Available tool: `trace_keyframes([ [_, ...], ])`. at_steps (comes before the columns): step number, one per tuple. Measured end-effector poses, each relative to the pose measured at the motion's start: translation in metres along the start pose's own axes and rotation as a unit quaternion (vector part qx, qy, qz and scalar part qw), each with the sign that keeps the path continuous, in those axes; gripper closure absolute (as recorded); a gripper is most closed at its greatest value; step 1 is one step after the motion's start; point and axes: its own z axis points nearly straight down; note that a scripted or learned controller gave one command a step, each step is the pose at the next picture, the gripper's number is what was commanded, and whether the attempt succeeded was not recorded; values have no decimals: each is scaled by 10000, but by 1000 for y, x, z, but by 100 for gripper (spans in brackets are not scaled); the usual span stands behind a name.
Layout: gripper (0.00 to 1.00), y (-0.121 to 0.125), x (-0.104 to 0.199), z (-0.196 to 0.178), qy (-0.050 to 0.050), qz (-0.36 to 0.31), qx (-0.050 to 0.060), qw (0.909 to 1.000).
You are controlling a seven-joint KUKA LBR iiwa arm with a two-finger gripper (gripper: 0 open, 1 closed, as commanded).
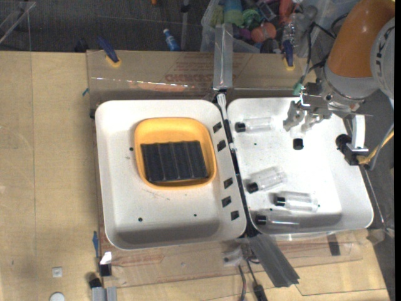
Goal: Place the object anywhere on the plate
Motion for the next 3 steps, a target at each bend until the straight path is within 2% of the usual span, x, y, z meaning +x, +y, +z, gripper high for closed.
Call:
trace_keyframes([
  [1, 100, 34, 6, -3, -12, -583, -6, 9983],
  [2, 100, 32, 20, -32, -8, -618, -7, 9981],
  [3, 100, 33, 18, -52, -16, -841, -11, 9965],
])
